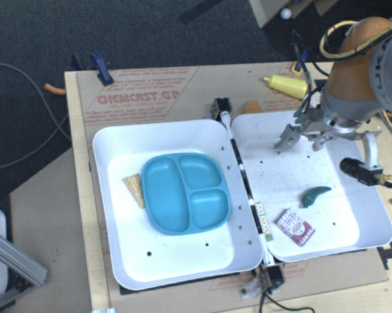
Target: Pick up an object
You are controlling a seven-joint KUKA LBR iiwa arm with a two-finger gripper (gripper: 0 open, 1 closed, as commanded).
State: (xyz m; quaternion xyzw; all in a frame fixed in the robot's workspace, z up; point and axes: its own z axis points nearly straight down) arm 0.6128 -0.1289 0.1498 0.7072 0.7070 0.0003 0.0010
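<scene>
Nearest the lens, a blue divided plate [185, 192] fills the left bin [123, 258]. Rightward lie a red packet [294, 226], light and crinkly, best pinched across its edges, and a green piece [315, 195]. Above both, the gripper [304, 138] hangs spread, holding nothing.

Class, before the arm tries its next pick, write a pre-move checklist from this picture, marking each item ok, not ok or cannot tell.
1. Pickable things lie in the right bin: green piece and red packet. Ok.
2. The two lie apart. Ok.
3. Gripper is over the right bin. Ok.
4. Gripper directly above a target: not ok, both lie nearer the camera.
5. Jaws spread, nothing between them. Ok.
6. Blue divided plate sits in the left bin, out of the way. Ok.
</scene>
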